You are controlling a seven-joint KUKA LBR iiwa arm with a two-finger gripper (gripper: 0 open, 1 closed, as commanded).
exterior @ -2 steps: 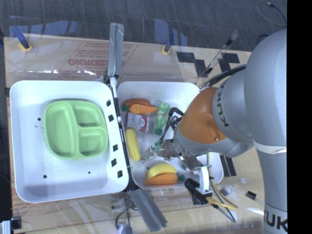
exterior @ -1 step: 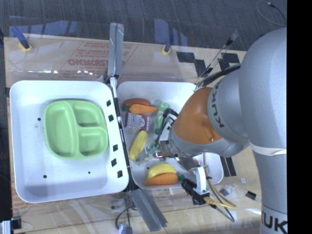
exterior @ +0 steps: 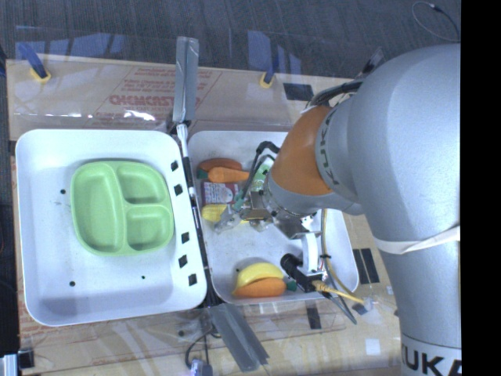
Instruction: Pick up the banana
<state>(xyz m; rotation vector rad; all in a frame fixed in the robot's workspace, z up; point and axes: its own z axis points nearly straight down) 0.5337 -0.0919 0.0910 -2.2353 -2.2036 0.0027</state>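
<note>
yellow banana (exterior: 258,272) lies in the right bin (exterior: 235,249); end effector (exterior: 235,214) nearby, grip state unclear.

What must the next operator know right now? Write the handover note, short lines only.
Pincer: low in the right-hand white bin, over its left-middle part; whether it is open or shut cannot be told, and nothing can be seen held.
Yellow curved banana: lies at the bin's near edge, resting against an orange rounded item, apart from the pincer.
Other things: orange carrot-like piece and a small yellow item near the pincer; green divided plastic tray in the left white bin.
Done: nothing; banana not picked up.
Left: move to the banana, grasp, lift.
</note>
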